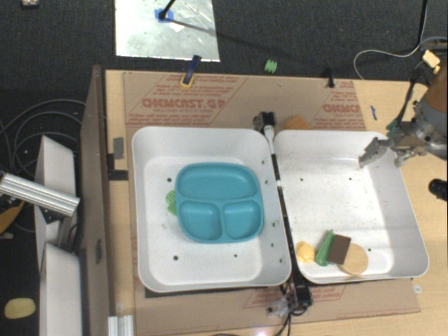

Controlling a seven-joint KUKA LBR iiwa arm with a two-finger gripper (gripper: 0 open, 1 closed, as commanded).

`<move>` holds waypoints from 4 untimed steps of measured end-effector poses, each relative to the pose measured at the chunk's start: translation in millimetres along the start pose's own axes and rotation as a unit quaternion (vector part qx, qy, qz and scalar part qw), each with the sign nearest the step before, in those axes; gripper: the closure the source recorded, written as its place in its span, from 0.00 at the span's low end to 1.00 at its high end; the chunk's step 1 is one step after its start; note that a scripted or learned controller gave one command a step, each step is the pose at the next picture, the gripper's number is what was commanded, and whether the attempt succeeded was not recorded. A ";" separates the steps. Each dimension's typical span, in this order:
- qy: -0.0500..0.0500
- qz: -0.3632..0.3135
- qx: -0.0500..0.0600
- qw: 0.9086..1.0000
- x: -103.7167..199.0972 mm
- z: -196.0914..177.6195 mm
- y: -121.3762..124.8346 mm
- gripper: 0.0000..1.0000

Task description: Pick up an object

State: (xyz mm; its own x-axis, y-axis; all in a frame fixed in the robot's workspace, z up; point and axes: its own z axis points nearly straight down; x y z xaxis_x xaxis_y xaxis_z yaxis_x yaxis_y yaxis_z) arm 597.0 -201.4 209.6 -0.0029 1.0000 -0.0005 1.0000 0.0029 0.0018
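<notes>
In the right bin (392, 208) a small pile lies by the near rim: a yellow lump (305, 252), a green stick (325, 248), a brown block (340, 248) and a tan disc (355, 260), all touching. The left bin (150, 187) holds a blue divided plate (219, 201), and a green piece (170, 201) peeks out from under its left edge. My gripper (382, 158) hangs above the right bin's far right corner, well away from the pile. It is open, with nothing between its fingers.
Both bins rest on a cardboard sheet (210, 96). An orange-tan object (297, 122) sits just behind the bins' shared divider. Cables (42, 117) and a metal bar (38, 193) lie to the left of the bench.
</notes>
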 end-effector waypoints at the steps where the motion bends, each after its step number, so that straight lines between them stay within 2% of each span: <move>1: 0.001 0.002 0.001 1.000 -4.7 130.2 -18.7 0.00; 2: -0.001 0.000 -0.002 1.000 -5.3 113.7 -16.2 1.00; 3: -0.002 0.000 -0.004 1.000 -5.7 9.0 -23.6 1.00; 4: 0.000 0.000 -0.001 1.000 -5.1 15.5 -24.7 0.00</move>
State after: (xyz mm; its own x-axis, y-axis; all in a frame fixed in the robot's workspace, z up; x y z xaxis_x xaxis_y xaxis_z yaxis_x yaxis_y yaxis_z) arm 572.3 -206.6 194.1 -0.0034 1.0000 -0.0014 1.0000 0.0034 0.0029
